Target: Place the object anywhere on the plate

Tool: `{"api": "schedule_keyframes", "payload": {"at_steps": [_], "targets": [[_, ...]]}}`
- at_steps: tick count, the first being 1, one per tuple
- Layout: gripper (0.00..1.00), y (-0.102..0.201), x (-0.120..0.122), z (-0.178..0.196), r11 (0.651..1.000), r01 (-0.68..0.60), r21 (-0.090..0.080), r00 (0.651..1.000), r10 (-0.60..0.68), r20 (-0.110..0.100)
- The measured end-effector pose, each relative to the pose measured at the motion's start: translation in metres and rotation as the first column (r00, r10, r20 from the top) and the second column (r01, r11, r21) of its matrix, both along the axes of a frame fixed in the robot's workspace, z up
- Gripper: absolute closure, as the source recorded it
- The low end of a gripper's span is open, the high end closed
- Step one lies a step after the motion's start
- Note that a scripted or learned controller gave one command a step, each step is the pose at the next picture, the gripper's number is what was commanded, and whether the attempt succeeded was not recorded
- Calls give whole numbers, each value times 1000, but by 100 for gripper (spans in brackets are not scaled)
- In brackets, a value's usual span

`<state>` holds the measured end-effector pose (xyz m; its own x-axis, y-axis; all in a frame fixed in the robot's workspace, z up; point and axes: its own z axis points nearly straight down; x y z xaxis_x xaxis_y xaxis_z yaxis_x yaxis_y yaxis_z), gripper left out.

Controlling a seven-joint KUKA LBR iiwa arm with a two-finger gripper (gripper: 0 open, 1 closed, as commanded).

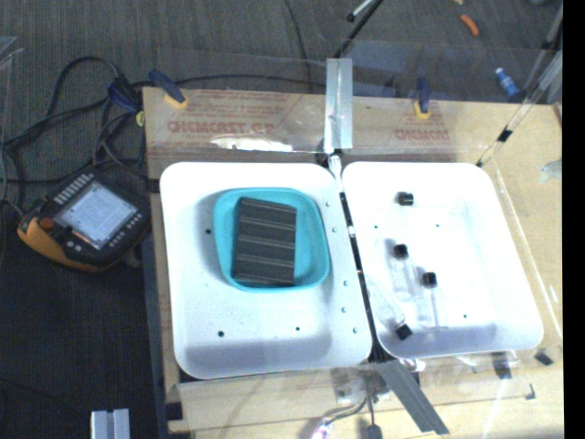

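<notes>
bench (pixel 247 126) w/ 2 white bins | dark block (pixel 265 240) on blue plate (pixel 313 245), L bin (pixel 256 337) | dark carpet floor (pixel 73 44) | tool state: n/a, can't tell

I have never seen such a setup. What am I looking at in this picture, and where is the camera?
The camera is fixed above a bench and looks down on it at a slant. On the bench stand two shallow white bins side by side. In the left bin lies a blue plate, and on it rests a dark ribbed block, so the object already sits on the plate. In the right bin lie a few small black pieces and some clear items that are hard to make out. Left of the bench, on the floor, lies a handheld controller with a screen and cables. The machine is a robot arm with a claw that reaches in from the right.
</notes>
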<state>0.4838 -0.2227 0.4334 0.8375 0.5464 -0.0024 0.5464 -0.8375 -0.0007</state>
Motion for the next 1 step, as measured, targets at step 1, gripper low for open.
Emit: {"api": "schedule_keyframes", "payload": {"at_steps": [1], "targets": [[0,0,0,0,1000,0,0,1000,0,0]]}}
